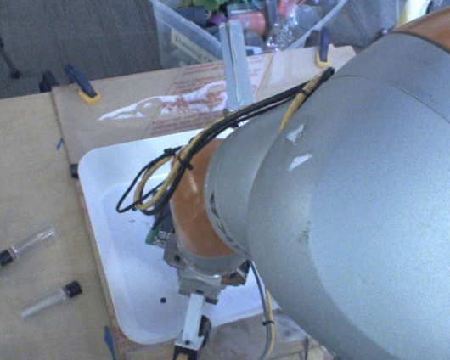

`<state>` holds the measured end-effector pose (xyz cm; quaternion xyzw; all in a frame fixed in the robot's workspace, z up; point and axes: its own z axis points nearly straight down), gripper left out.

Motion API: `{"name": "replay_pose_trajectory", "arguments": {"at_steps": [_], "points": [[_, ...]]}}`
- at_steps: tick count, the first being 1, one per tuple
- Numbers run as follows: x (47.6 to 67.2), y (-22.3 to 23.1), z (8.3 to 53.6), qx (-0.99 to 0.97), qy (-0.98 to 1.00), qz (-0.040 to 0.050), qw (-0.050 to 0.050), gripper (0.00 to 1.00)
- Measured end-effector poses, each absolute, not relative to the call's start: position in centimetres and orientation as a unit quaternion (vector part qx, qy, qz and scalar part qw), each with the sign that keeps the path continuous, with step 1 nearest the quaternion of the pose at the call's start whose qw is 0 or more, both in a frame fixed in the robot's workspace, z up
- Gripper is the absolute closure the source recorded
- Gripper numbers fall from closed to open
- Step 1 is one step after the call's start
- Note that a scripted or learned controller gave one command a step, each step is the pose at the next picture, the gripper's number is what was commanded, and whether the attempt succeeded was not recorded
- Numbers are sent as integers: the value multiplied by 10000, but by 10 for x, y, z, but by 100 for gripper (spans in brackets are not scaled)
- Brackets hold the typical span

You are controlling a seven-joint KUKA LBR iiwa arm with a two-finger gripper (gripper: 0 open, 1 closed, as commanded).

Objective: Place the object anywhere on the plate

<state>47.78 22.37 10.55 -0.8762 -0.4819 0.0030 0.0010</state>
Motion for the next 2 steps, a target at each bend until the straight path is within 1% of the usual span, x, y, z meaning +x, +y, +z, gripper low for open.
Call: {"name": "replay_pose_trajectory", "arguments": {"at_steps": [1,2], "points": [[483,193,142,-7781,-6281,17,9,100],[479,224,170,-4409,-8976,-2,1,100]]}}
